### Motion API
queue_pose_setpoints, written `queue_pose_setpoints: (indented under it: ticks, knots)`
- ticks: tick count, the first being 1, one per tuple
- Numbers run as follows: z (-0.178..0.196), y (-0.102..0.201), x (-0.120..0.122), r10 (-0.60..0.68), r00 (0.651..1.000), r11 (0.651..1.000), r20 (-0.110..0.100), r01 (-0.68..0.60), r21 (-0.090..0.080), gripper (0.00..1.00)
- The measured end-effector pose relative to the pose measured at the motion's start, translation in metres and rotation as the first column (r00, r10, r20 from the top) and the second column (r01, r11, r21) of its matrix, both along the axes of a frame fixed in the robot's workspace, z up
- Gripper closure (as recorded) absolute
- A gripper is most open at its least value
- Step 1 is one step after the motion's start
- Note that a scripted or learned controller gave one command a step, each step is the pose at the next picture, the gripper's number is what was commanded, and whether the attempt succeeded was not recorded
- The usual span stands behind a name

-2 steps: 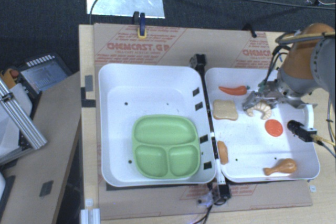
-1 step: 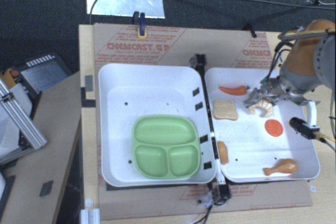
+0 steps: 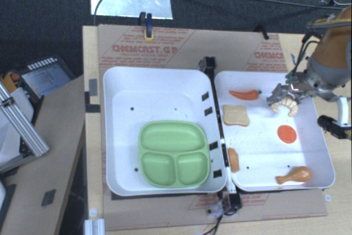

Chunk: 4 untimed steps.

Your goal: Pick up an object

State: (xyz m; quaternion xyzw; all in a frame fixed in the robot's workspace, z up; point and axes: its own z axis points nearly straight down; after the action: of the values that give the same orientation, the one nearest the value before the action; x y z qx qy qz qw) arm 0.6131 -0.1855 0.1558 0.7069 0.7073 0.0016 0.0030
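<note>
1. Grey arm with the orange band reaches in from the right; its two-finger gripper (image 3: pixel 283 97) sits low over the back right part of the right-hand shallow white bin (image 3: pixel 324 165).
2. The metal fingers sit right on top of a pale cream croissant-shaped toy (image 3: pixel 288 107). Can't tell from here whether they're open, closed or actually gripping it.
3. Also in the right bin: a red-orange chili pepper with a green stem (image 3: pixel 245 94) at the back, a tan slice of toast (image 3: pixel 236 115) near the divider, a flat red disc (image 3: pixel 286 134) mid-bin, a small orange piece (image 3: pixel 233 159) against the left wall, and a brown plastic drumstick (image 3: pixel 295 175) at the front right.
4. The left-hand white bin (image 3: pixel 118 96) holds a light green three-compartment plate (image 3: pixel 173 152) toward the front.
</note>
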Motion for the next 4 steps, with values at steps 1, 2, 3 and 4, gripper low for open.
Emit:
queue_pose_setpoints:
  ticks: [1,2,3,4]
  knots:
    - [0.044,-0.001,0.002,0.003,1.0,1.0,0.0,-0.003,0.0,1.0]
    - [0.091,0.004,-0.001,0.005,1.0,1.0,0.0,-0.005,0.0,1.0]
    - [0.081,0.058,0.011,0.009,1.0,1.0,-0.004,-0.009,0.004,1.0]
    - [0.079,0.107,0.023,0.009,1.0,1.0,-0.004,-0.009,0.003,1.0]
